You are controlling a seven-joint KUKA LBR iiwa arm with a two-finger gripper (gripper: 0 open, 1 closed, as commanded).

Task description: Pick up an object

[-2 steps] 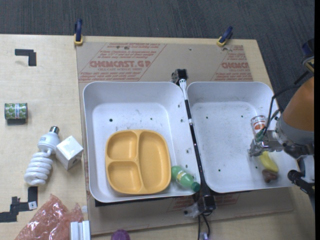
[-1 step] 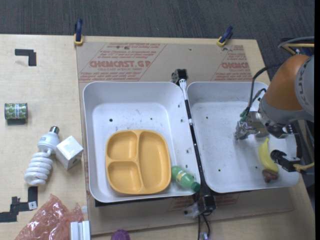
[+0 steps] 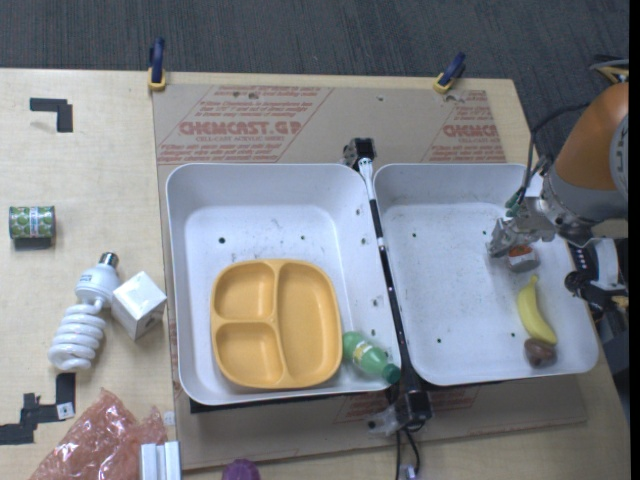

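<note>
Green plastic bottle (image 3: 371,357) beside yellow divided plate (image 3: 277,322) — gripper (image 3: 517,243) low over right bin (image 3: 450,298), above yellow banana (image 3: 535,313) — grip state unclear.

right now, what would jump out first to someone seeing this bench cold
The yellow divided plate in the left bin draws the eye first, a green bottle lying at its right corner. In the right bin, a banana lies near the right wall, just below the gripper.

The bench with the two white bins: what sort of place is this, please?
Probably a robotics test lab. A robot arm reaches over two white bins, a board is fixed with clamps, and odd test things lie about: a yellow plate, a banana.
</note>
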